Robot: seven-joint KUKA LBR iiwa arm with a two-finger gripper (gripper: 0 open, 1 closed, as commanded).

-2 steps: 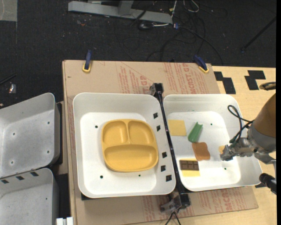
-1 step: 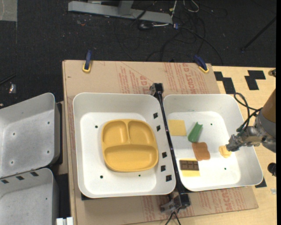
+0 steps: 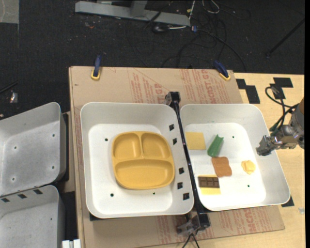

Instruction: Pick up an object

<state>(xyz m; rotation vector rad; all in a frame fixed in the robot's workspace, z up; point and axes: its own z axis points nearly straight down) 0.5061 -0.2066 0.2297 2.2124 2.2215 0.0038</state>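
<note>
Nearest the lens: chocolate-topped wafer (image 3: pixel 209 184) low in right bin (image 3: pixel 252 114), beside brown toast piece (image 3: pixel 222 166) and green pickle (image 3: pixel 215 145). Hand (image 3: pixel 266 147) over that bin's right rim, touching nothing visible; opening impossible to tell.

- This is a robotics lab or test cell, not a home or shop.
- The bench (image 3: pixel 145 82) is topped with a printed brown cardboard sheet, held at its far edge by two clamps (image 3: pixel 96 72).
- Two shallow white bins (image 3: pixel 92 145) sit side by side on it, joined by a black divider strip (image 3: pixel 181 150) down the middle.
- Toy food pieces (image 3: pixel 215 145) and a yellow sectioned plate (image 3: pixel 143 160) serve as test props.
- Loose cables (image 3: pixel 208 29) trail across dark carpet beyond the bench, beside a grey metal bar (image 3: pixel 131 13).
- Spare perforated white trays (image 3: pixel 29 145) lie to the left.
- Black-and-white marker squares (image 3: pixel 249 89) sit at the far right.
</note>
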